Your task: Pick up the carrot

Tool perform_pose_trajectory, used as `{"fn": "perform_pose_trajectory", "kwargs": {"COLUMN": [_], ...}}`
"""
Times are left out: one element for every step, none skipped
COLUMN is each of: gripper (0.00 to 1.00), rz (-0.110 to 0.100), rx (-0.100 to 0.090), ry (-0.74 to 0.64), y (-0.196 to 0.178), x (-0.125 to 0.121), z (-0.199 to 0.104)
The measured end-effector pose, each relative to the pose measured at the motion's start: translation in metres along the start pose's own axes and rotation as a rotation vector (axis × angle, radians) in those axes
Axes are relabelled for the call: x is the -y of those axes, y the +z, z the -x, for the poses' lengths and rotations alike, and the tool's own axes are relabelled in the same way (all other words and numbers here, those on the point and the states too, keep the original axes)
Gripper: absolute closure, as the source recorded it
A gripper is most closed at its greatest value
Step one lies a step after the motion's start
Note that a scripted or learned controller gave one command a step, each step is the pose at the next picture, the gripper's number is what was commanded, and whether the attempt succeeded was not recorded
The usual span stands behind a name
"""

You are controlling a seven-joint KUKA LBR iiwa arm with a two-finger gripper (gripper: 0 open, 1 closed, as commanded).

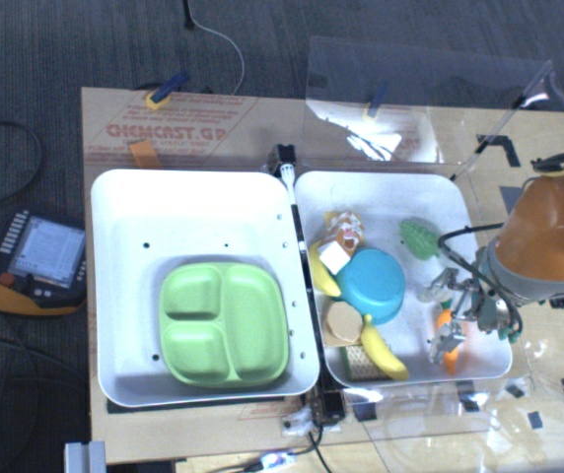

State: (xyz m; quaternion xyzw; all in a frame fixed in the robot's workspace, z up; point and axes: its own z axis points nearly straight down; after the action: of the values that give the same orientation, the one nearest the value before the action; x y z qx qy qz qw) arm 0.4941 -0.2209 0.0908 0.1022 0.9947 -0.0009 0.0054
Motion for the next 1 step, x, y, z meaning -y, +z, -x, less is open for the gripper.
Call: {"fn": "perform_pose_trajectory", "kwargs": {"gripper": [1.0], "rz": [0.001], "rx": [0.01], "ry": [0.001], "y": [-0.0121], "x": [-0.0012], "z": [0.0036]}}
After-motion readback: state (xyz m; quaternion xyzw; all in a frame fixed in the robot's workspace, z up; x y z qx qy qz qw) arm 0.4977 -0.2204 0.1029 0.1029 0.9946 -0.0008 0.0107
